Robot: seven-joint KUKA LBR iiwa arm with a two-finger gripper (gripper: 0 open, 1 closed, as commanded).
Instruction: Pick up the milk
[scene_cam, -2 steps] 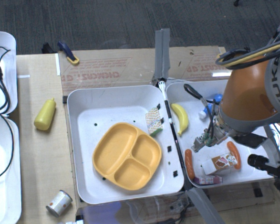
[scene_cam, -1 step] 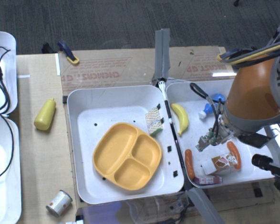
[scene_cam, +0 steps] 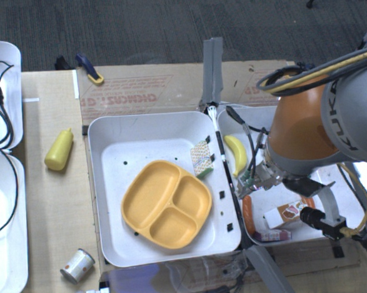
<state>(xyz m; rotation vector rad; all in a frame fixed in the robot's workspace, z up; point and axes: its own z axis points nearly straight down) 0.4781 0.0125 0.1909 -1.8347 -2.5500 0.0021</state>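
Right bin (scene_cam: 346, 191), milk carton (scene_cam: 285, 214) lying flat, arm (scene_cam: 307, 128) above

The milk (scene_cam: 287, 214) is a small white carton with red-orange markings — it lies on its side in the right bin, near the front edge, tilted slightly, beside a carrot-coloured item on its left and partly under the arm.

Probably lab: cabled arm (scene_cam: 322, 117), bins (scene_cam: 104, 179)

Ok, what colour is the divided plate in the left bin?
The divided plate is yellow-orange, seen clearly in the camera view, lying in the left white bin.
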